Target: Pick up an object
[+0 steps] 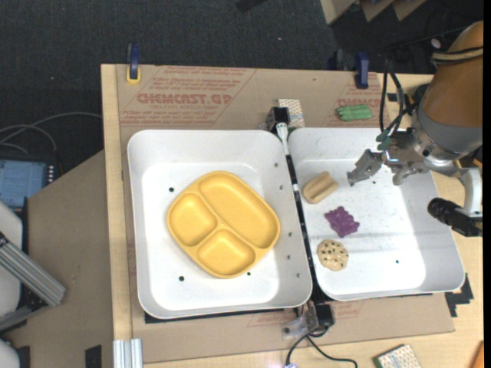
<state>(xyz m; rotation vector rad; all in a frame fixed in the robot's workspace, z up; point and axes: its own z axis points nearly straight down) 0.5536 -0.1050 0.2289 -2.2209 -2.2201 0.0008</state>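
Nearest the lens, low in the right bin (pixel 430 278), lies a round cookie (pixel 333 255), well below and to the left of the gripper (pixel 381 169). Just above the cookie sits a purple grape cluster (pixel 341 221), and closer to the gripper, off its left side, a tan bread roll (pixel 319 187) rests against the bin's left wall. The gripper hangs over the upper part of that bin with its two fingers spread apart and nothing between them. Far to its left, the other bin (pixel 149 205) carries a yellow divided plate (pixel 222 223). Both bins rest on a cardboard sheet (pixel 192 98) printed in red with "CHEMCAST GP", clamped at its far edge by blue clips (pixel 134 61). A green object (pixel 354 113) lies on the cardboard above the gripper. Dark carpet (pixel 153 14) surrounds the bench.
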